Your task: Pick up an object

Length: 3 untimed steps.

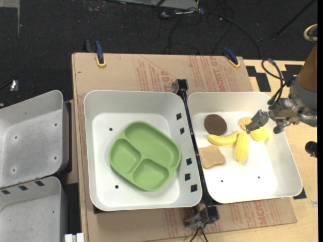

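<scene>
Two yellow bananas point(234, 141) lie crossed beside a brown patty point(215, 124).

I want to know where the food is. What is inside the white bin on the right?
The right bin holds a brown round patty, a bread slice, two bananas and a yellow piece partly covered by the gripper.

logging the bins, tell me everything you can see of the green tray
The green tray looks like moulded plastic, pale green, rounded-cornered, with three compartments: one large along its upper side, two smaller below. It lies flat and turned at an angle on the floor of the left bin, apart from the walls, with nothing in it.
</scene>
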Motion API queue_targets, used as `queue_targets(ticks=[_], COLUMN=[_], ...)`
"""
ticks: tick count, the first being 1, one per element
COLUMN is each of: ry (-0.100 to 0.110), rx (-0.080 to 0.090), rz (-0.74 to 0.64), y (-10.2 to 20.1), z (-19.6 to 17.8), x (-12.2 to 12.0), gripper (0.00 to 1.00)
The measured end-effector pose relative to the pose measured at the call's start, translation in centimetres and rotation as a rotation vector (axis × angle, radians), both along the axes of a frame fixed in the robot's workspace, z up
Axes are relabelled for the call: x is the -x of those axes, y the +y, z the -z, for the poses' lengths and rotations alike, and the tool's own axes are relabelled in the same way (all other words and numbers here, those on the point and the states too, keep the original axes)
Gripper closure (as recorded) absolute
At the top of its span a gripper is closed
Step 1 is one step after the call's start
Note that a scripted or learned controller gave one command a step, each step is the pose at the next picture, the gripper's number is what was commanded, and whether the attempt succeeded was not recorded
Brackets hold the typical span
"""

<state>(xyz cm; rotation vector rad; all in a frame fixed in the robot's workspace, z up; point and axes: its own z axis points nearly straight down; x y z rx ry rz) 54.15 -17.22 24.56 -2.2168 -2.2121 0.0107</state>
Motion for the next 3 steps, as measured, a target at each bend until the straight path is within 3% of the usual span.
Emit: queue_targets(ticks=[1, 3], ry=[-0.011, -0.008], rx=[0.002, 0.001], rz=[-0.003, -0.002], y=[0.0, 0.2], z=[-0.6, 9.8], x=[-0.2, 0.4], gripper=[0.0, 0.0])
